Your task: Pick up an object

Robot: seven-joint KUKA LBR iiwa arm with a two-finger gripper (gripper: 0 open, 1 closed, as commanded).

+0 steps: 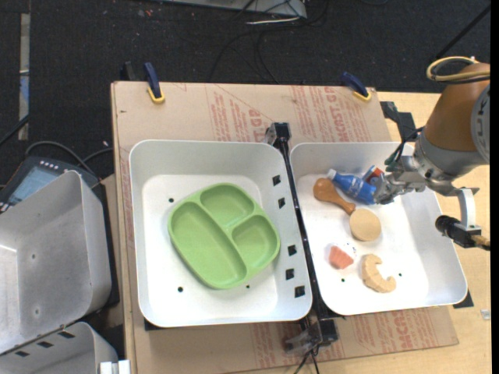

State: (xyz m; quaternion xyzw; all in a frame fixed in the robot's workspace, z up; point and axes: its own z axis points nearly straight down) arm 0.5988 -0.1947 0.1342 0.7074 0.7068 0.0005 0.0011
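The right bin [437,287] holds several small objects. A blue bottle-shaped toy [351,183] with a red end lies near the bin's far side. A brown drumstick-shaped piece [331,193] lies just left of it. A round tan disc [365,226] sits in the middle. Nearer the front are a pink-red chunk [341,257] and a curved tan piece [376,274]. My gripper [387,187] reaches in from the right, low over the red end of the blue toy. The wrist hides where the two meet.
The left bin [148,209] holds a green divided plate [224,234]. A black divider with clips [295,232] runs between the bins. The arm's orange band [460,123] and grey wrist hang over the right bin's far right corner.
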